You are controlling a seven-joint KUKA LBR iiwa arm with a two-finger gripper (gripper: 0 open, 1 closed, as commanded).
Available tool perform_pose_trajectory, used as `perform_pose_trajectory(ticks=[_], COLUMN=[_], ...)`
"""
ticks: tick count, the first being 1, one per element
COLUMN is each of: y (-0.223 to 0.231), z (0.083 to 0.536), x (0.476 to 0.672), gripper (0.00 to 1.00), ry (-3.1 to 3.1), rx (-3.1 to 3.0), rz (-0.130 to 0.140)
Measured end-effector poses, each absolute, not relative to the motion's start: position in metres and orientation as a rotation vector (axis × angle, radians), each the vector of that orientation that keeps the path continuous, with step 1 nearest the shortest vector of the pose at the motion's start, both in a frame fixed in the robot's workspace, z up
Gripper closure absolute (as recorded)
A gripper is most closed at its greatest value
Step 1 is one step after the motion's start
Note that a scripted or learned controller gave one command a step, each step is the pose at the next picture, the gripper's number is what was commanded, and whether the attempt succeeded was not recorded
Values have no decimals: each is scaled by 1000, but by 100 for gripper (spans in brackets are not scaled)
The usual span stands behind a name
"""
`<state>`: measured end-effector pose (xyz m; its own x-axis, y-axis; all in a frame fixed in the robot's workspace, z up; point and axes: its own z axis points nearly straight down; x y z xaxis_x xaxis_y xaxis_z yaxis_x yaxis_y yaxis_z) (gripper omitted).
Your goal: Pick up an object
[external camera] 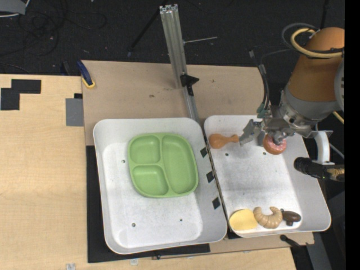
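The gripper (274, 133) is hanging over the right bin (264, 179), its grip impossible to tell. An orange pear-shaped toy (222, 140) is lying just beside it, a pink ring (275, 145) directly under it.

we see a tan wooden bench (135, 89) bearing two shallow white bins side by side, the left bin (112, 207) and the right bin (264, 179) touching along their inner edges, with an upright metal post (174, 49) behind them.
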<state>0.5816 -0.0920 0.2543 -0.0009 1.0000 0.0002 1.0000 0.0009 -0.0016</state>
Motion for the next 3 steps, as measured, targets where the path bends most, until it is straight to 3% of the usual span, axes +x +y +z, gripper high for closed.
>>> perform_pose_trajectory(ticks=[3], y=[-84], z=[100], x=[582], gripper=[0], ry=[-2215], rx=[-2217], rz=[8])
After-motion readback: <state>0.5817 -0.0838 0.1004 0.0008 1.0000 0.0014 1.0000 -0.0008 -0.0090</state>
